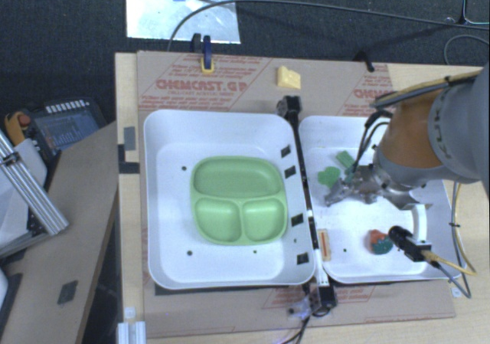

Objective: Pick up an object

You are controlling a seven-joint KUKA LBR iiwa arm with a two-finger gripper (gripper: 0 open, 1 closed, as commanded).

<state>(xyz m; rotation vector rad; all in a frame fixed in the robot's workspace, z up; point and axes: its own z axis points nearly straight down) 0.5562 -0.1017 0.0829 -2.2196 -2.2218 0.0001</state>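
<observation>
Two white bins side by side on the table (130, 204): left bin (164, 143), right bin (321, 135). One green divided tray (237, 198) in the left. Three small objects in the right: two green pieces (329, 176) (345, 159), one red-and-teal piece (378, 241). End effector (334, 198) just below the greens, finger state impossible to tell. Best lowered squarely over one piece, well off the wall.

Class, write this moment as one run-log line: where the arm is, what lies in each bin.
arm: over right bin | gripper: near green pieces | red-orange object: right bin | green tray: left bin
</observation>
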